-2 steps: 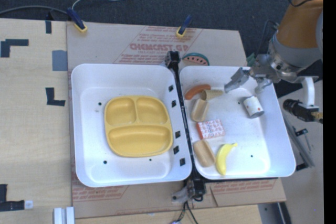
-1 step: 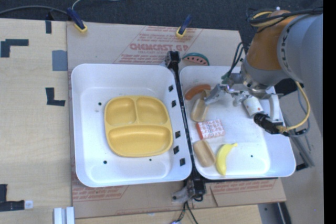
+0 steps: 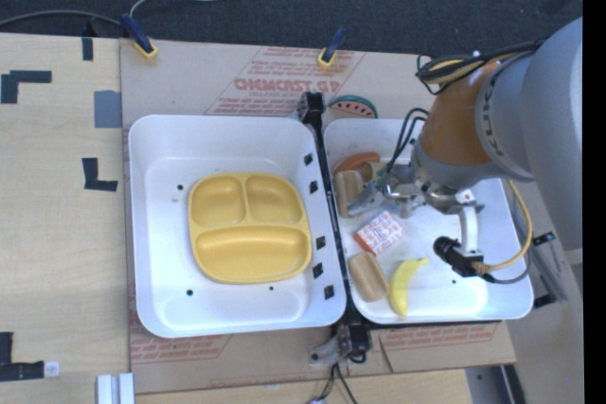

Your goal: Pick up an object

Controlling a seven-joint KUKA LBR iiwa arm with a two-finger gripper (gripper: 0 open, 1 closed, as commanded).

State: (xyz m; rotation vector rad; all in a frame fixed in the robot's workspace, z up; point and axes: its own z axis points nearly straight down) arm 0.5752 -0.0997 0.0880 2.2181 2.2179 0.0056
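My gripper (image 3: pixel 367 190) reaches into the right bin (image 3: pixel 502 298) from the right and sits low over its left part. Its metal fingers lie beside a brown and red hot-dog-like toy (image 3: pixel 352 167) and just above a small white packet with red print (image 3: pixel 381 231). A tan bread-roll toy (image 3: pixel 367 276) and a yellow banana (image 3: pixel 404 284) rest near the bin's front. The fingers are partly lost against the objects.
The left bin (image 3: pixel 156 232) holds a yellow divided tray (image 3: pixel 250 228). A black divider with clips (image 3: pixel 322 203) runs between the bins. Cables and a black connector (image 3: pixel 454 255) hang from the wrist over the right bin. Cardboard lies under both bins.
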